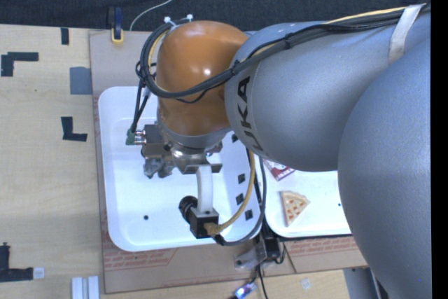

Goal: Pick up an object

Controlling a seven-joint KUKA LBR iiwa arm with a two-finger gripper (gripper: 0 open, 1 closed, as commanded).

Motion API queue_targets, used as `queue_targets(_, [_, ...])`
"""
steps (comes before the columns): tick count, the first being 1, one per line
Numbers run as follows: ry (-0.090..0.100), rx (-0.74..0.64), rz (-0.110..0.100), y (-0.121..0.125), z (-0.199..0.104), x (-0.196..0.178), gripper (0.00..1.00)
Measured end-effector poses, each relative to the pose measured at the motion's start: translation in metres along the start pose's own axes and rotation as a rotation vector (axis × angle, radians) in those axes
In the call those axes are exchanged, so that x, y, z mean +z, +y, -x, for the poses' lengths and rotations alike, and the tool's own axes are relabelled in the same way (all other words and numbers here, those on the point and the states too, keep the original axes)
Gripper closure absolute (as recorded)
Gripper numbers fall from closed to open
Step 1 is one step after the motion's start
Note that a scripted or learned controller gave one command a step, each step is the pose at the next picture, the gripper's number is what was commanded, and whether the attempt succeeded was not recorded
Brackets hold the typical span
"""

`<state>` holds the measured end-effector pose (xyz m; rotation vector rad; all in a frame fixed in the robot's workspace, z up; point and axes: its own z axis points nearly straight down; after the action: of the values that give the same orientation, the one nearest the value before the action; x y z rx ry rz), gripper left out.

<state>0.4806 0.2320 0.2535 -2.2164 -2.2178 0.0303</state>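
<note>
You're mid-reach, hand (168, 166) low over the left bin (119, 143), grip unreadable; the likeliest target, the pizza slice (294, 206), lies at 3 o'clock.

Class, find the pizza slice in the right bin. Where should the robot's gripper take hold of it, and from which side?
Probably from straight above: the pizza slice lies flat in the right bin, so only its edges offer a hold. Pinch across its two long sides, about midway.
</note>
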Motion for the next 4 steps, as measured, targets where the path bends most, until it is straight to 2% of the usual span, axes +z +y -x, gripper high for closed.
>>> queue_targets(1, [0.017,-0.002,0.032,0.003,0.000,-0.152,1.00])
queue_targets(2, [0.014,0.001,0.036,0.095,0.002,-0.291,1.00])
queue_targets(3, [0.008,0.003,0.016,0.061,0.057,-0.282,1.00])
queue_targets(4, [0.010,-0.006,0.016,0.051,-0.002,-0.282,1.00])
